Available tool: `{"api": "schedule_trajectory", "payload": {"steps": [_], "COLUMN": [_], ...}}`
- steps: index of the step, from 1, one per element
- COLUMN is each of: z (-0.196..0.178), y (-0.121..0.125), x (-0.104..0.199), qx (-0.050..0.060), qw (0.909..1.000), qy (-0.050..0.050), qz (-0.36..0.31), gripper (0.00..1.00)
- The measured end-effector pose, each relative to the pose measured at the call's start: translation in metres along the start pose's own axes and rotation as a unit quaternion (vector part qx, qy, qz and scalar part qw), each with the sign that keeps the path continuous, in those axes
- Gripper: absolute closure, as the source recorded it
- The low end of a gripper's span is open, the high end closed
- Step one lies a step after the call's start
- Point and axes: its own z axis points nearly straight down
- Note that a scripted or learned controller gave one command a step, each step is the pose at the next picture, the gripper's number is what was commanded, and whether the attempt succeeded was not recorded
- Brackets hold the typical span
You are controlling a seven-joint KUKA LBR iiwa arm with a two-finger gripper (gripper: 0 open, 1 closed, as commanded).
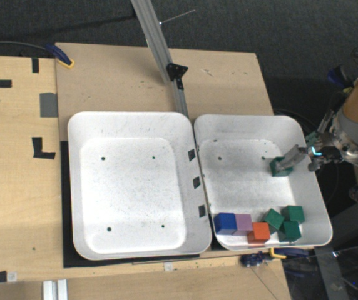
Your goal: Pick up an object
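Note:
My gripper (283, 165) reaches in from the right over the right bin (241, 127), near its right wall. A small green block (280, 168) sits between its fingertips, and the gripper is shut on it. Several more blocks lie along that bin's front edge: a blue one (225, 222), a lilac one (244, 222), an orange one (260, 231) and three green ones (274, 217) (295, 214) (290, 230). The grey arm with its orange band (354, 105) shows at the right edge.
The left bin (129, 120) lies beside the right one, with black clips (196, 181) along the shared wall. A slanted metal rail (157, 33) crosses the bench behind the bins. Black tape marks sit on the wooden bench at left.

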Motion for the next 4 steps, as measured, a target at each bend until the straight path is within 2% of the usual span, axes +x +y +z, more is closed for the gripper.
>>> {"api": "schedule_trajectory", "payload": {"steps": [1,2,3,4], "z": [-0.003,0.043,0.104,0.144], "y": [0.001,0.004,-0.003,-0.004], "x": [0.0,-0.004,-0.008,-0.008], "qx": [-0.002,0.0,0.001,-0.001], "qw": [1.0,1.0,1.0,1.0], "qy": [-0.001,-0.001,0.0,-0.001], "qz": [-0.001,0.0,0.0,-0.001], "gripper": [0.0,0.0,0.0,0.0]}}
